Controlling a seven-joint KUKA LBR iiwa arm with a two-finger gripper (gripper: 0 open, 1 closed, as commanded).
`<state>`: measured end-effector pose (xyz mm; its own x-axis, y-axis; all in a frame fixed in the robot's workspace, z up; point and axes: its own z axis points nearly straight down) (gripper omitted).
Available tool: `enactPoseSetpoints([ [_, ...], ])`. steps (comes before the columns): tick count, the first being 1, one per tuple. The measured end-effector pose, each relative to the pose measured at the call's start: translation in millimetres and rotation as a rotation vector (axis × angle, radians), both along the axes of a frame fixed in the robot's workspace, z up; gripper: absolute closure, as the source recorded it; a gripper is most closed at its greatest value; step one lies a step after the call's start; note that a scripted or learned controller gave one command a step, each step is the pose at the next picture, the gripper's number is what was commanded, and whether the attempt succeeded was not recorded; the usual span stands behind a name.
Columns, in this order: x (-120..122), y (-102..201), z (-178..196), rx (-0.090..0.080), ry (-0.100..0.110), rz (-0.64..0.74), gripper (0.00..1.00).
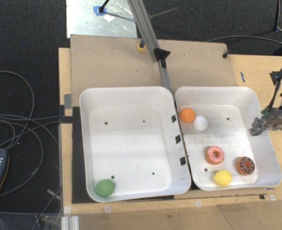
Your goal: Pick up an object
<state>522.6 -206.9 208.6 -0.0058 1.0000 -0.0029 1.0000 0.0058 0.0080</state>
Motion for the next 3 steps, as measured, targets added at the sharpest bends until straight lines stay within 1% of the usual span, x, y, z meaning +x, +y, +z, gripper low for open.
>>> enactPoseSetpoints([
  [1, 1.2, -0.3, 8.6, 0.001, 0.004, 0.000, 1.00],
  [2, 4.5, 46.0, 4.5, 0.005, 0.007, 0.004, 1.00],
  [3, 11.4, 105.1, 16.2, 0.005, 0.005, 0.006, 1.00],
])
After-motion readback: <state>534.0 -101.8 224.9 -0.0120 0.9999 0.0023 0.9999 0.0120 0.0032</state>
